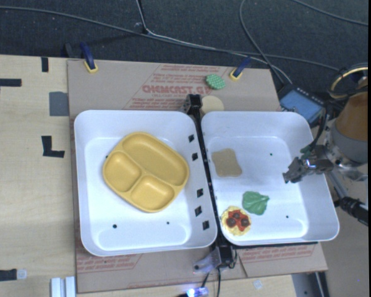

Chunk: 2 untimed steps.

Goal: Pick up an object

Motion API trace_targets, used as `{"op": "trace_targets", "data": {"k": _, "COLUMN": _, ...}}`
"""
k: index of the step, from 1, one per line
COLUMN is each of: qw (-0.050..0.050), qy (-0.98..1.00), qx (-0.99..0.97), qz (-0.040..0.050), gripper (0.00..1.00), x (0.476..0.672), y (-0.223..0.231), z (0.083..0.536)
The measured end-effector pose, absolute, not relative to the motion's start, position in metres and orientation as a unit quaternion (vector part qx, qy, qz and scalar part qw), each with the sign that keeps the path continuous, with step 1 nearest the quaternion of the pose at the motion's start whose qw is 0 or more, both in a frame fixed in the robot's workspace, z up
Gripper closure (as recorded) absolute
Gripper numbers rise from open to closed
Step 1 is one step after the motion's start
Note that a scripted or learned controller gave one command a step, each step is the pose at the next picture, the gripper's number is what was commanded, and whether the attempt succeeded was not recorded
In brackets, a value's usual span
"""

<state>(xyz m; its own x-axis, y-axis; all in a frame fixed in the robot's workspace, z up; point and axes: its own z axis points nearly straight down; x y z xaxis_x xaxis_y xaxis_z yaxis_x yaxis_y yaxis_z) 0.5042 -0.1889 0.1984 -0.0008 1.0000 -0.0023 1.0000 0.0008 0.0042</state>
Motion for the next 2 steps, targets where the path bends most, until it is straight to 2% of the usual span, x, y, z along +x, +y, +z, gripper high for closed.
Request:
{"op": "trace_targets", "data": {"k": 1, "qw": 0.002, "qy": 0.707, "qx": 0.707, "qz": 0.0006, "gripper": 1.00, "x": 0.496, "y": -0.191, "z": 0.248}}
{"op": "trace_targets", "data": {"k": 2, "qw": -0.001, "qy": 0.709, "qx": 0.705, "qz": 0.0002, "gripper": 1.00, "x": 0.513, "y": -0.149, "z": 0.250}}
